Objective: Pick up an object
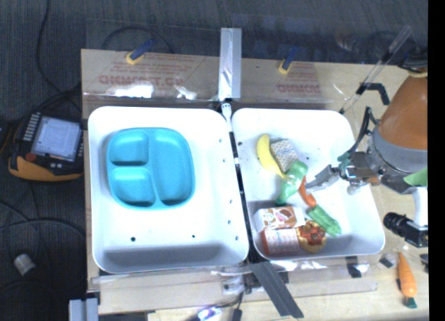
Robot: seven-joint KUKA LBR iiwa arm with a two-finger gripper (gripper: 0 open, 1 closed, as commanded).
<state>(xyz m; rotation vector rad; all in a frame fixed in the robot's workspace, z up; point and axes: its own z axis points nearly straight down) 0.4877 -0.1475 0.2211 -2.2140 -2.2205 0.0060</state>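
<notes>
Camera view: arm reaches from right, gripper [321,178] low over right bin [348,126]; grip state unclear.

The grey arm [407,139] reaches in from the right side of the right bin [348,128], its orange band rising above that bin's right rim. Below the band, the grey wrist leans inward over the rim. The gripper [321,178] stretches leftward and slightly down from the wrist, low over the bin's middle-right floor, its dark fingers [327,174] drawn to a narrow point.
</notes>
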